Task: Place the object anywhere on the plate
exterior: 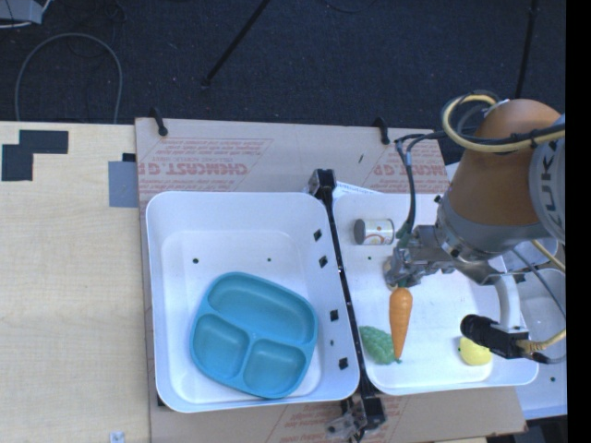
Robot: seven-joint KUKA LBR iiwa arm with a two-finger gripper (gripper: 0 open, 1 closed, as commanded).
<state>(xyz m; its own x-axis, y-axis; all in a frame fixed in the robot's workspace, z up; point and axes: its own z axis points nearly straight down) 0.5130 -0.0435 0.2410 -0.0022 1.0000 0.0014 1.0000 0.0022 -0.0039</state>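
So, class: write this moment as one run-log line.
claw: above carrot top | carrot: right bin | plate: left bin | placement: not yet done

Two white bins sit side by side on a cardboard sheet (212,160) w/ red print, left bin (171,247) & right bin (369,206) touching along a black divider w/ clips (334,284). In right bin: small white can (374,231) on its side near the back, green leafy item (377,343) near the front, yellow object (475,352) at front right. Light wood bench (65,293) at left w/ dark tape patches (35,150). Dark carpet (277,44) behind, w/ cables.
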